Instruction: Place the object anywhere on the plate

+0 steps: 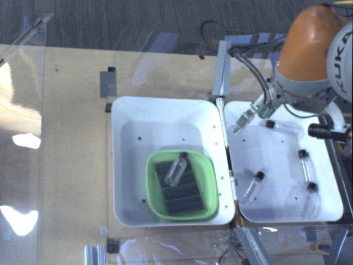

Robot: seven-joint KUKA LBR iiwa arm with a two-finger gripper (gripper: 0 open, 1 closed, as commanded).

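vial (176,169) lies on the green plate (208,175) in the left bin (124,148), toward the plate's rear edge | gripper (263,110) over the right bin's rear-left corner; we cannot tell its jaw state | we judge the vial light, slick, breakable; grasp mid-body

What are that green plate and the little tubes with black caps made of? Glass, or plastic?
The green plate looks like moulded plastic: even colour, dull sheen, soft rounded rim. The tube lying on it is see-through with a black cap; it could be clear plastic or glass, and the picture does not settle it. The same holds for the tubes in the right bin, which looks like glossy white plastic.
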